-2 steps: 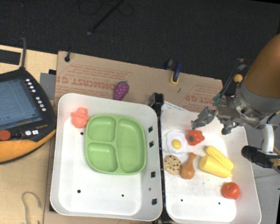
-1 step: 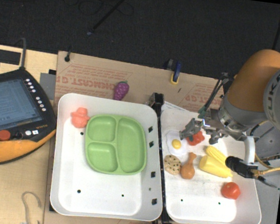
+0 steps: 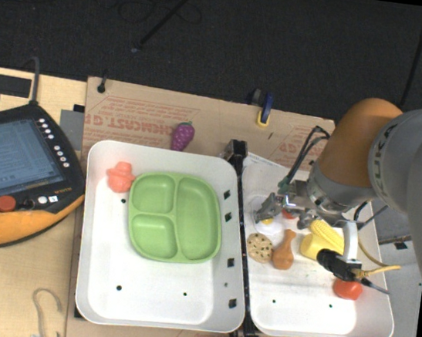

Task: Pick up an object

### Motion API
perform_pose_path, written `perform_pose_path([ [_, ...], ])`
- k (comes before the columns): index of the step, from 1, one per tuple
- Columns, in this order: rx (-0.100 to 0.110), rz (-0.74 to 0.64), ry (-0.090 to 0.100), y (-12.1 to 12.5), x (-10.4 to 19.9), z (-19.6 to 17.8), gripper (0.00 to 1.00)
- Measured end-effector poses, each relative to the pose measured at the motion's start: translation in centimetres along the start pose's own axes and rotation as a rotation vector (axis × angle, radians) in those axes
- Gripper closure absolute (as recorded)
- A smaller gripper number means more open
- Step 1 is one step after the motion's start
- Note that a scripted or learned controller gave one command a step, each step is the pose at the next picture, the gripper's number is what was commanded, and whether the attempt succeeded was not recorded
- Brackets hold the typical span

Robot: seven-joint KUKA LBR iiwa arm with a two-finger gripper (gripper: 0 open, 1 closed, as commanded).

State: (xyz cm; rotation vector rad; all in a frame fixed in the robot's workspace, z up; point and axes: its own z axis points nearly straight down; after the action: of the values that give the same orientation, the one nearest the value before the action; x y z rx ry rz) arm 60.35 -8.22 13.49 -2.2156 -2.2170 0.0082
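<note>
Cookie (image 3: 259, 247), drumstick (image 3: 284, 250), corn (image 3: 324, 239) and tomato (image 3: 347, 288) lay crowded in the right bin (image 3: 307, 319), likely candidates for picking. Above them hung the gripper (image 3: 282, 205); whether its jaws stood wide or narrow I could not tell. A green tray (image 3: 174, 218) sat in the left bin (image 3: 142, 294).

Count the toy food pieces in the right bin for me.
4: cookie and drumstick at centre-left, corn beside them, tomato toward the right edge. The arm may hide more.

The bench (image 3: 15, 284) carries a cardboard sheet (image 3: 149, 112) under two white bins (image 3: 146, 295), with a teach pendant (image 3: 16, 168) at left and a purple toy (image 3: 183, 135) behind.
</note>
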Motion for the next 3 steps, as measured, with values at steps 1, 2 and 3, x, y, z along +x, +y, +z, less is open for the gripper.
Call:
perform_pose_path([
  [1,-0.006,0.001,-0.003,0.0,0.1,5.0,0.0],
  [2,-0.003,0.007,0.0,0.0,0.0,3.8,1.0],
  [3,-0.012,0.007,-0.002,0.3,-0.4,-2.5,1.0],
])
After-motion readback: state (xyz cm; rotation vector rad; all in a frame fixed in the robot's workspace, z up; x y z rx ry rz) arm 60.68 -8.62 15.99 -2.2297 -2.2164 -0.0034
